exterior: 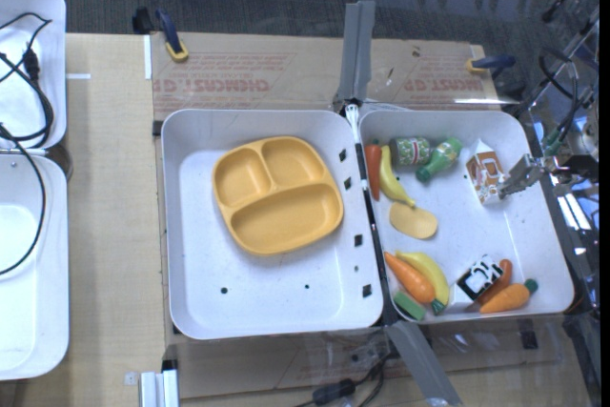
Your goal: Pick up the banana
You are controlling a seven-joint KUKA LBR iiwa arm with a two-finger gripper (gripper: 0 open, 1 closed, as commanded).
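- Looking at the right bin (548, 234), you find the gripper (518, 176) at its right side, just beside a small carton (483, 174); you cannot tell how it is set, because it is small and blurred against the arm's cabling.
- You see two bananas. One banana (393, 181) lies at the bin's left wall, just beside a red-orange vegetable (373, 171), its long axis running from the far edge toward the near edge with a slight bend. A second banana (431, 274) lies lower in the bin, touching a carrot (410, 277).
- From the gripper, the upper banana lies straight across the bin to the left, at about the same depth; a green bottle (437, 160) sits between them.
- You should expect the reach to go leftward, with the gripper closing across the banana's narrow width, not along its length.
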